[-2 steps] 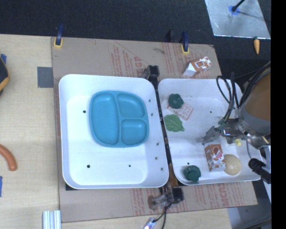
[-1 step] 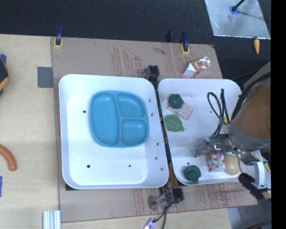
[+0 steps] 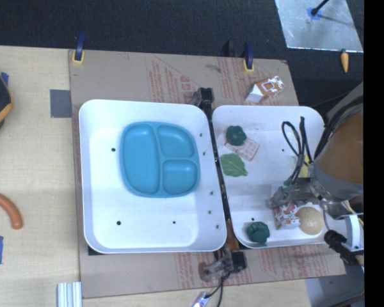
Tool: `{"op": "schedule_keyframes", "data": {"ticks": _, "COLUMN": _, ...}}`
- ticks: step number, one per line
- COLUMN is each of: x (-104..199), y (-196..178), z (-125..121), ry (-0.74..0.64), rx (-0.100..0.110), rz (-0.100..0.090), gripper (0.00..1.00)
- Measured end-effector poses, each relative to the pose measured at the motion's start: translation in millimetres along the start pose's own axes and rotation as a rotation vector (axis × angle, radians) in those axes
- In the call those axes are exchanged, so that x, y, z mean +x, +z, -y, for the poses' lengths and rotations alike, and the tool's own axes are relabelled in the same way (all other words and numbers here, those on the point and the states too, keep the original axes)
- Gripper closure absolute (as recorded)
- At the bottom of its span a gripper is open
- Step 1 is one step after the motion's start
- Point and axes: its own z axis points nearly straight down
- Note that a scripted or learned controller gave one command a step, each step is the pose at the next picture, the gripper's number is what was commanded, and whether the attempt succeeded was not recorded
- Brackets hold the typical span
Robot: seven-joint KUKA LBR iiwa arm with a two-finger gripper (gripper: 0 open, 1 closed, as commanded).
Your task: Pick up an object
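Now | end effector [image 3: 287,199] touching snack packet [image 3: 285,216] | finger spread: cannot tell

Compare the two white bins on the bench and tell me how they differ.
The left bin holds one big blue divided plate; the right bin holds several small things, among them a green leaf and a tan ball. The arm's tool is over the right bin, not the left. Both are shallow, white and round-cornered.
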Motion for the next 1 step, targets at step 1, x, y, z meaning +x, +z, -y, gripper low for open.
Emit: {"op": "schedule_keyframes", "data": {"ticks": 1, "x": 69.7, "y": -88.5, "z": -26.2, "ry": 0.004, "rx": 0.003, "rz": -0.006, "gripper": 1.0}}
